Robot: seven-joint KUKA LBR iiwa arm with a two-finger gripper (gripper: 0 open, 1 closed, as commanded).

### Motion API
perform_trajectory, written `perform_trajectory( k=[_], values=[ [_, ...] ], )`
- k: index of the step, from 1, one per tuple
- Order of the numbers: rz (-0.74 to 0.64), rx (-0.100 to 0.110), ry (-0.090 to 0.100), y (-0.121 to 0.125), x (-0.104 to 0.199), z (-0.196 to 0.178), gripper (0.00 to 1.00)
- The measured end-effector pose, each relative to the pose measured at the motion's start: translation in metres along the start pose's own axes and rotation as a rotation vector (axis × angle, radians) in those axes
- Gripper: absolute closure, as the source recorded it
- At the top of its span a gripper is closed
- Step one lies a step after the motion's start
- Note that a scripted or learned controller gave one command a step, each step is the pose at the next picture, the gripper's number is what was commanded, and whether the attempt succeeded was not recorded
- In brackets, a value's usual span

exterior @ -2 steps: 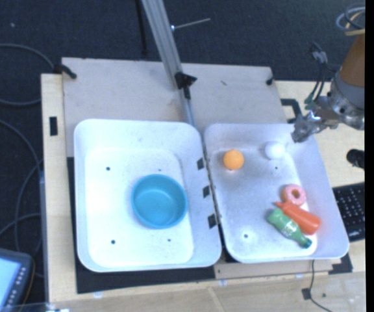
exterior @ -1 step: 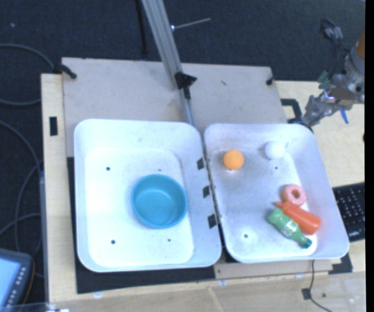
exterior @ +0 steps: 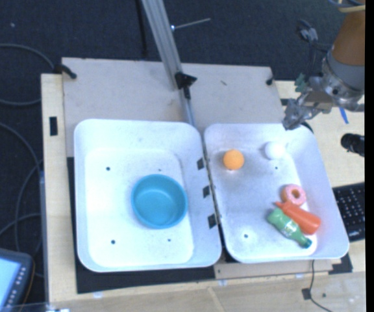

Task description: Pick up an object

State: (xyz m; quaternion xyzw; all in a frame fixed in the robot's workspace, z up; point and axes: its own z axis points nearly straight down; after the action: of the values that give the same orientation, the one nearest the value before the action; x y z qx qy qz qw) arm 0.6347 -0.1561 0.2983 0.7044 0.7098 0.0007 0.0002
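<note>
Just below the jaws (exterior: pixel 293 120) lies a white ball (exterior: pixel 274 150).

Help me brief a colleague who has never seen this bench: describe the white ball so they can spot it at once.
Start at the right bin, the one nearer the arm. Look along its far edge, toward the corner below the hand: the white ball lies there, right of the orange ball. It is the one small round thing that nearly matches the bin's own white.

arm (exterior: pixel 349 44): cut off at the top right edge
gripper (exterior: pixel 293 122): fingers too small and blurred to read
monitor (exterior: pixel 2 278): cut off at the bottom left corner
</note>
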Motion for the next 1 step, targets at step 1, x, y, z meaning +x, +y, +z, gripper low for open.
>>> perform_trajectory(
  k=[1],
  values=[
    [0.000, 0.002, 0.000, 0.0038, 0.0597, 0.0146, 1.00]
  ],
)
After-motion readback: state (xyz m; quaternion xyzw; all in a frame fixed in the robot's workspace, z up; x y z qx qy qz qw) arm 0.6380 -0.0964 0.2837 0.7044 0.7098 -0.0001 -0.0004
